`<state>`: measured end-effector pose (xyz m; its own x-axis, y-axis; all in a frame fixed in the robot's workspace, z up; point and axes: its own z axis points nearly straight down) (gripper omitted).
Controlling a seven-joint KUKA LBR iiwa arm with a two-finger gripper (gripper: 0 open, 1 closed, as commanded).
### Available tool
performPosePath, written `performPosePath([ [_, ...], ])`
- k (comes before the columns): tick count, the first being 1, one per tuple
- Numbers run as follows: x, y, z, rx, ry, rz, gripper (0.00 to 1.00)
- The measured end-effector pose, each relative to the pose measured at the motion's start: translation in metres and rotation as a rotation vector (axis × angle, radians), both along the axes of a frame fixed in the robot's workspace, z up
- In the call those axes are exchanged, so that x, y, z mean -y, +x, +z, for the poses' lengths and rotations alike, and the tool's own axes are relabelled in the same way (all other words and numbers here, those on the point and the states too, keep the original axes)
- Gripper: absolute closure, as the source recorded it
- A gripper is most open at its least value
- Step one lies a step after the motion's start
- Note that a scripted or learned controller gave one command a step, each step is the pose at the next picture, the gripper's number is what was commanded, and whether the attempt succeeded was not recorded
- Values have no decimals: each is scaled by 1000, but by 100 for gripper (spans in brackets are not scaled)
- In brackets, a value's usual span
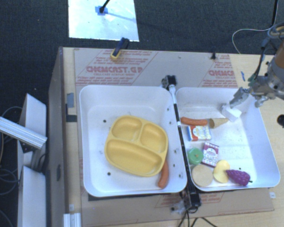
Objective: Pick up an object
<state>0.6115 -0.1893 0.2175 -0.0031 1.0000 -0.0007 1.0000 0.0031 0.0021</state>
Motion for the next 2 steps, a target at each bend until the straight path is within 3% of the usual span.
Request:
performPosePath([
  [1,-48,5,-39,-1,2,2,0],
  [2,-48,24,-122,1,0,-1,0],
])
